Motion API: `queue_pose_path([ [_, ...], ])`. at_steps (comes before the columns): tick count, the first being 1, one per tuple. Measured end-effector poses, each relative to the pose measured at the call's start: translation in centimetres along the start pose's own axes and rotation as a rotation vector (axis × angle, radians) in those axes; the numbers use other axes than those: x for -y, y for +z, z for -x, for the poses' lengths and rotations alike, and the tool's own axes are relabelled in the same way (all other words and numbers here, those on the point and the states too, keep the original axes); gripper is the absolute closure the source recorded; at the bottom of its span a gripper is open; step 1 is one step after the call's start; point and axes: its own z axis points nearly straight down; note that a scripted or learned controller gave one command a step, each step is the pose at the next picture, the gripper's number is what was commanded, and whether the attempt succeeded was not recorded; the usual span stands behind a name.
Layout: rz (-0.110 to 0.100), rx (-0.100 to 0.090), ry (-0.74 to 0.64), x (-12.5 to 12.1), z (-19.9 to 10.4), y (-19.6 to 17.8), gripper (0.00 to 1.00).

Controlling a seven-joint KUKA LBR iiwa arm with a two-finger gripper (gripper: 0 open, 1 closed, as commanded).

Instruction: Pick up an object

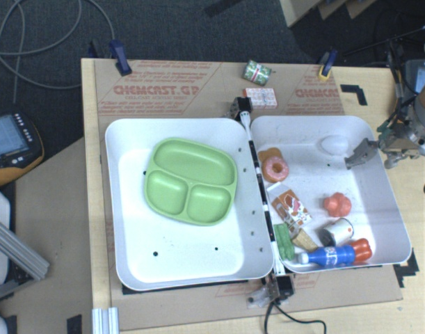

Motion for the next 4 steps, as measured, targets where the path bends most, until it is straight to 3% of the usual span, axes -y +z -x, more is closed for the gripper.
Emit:
queue_pose_path([
  [1, 0.0, 0.0, 0.0, 2.6, -0.7, 11.8, 0.0],
  [2, -0.001, -0.001, 0.0, 7.4, -5.2, 11.9, 0.0],
  [3, 0.002, 0.001, 0.0, 3.2, -2.9, 11.8, 0.0],
  [4, 0.006, 0.002, 0.0, 3.1, -3.0, 10.7, 1.0],
])
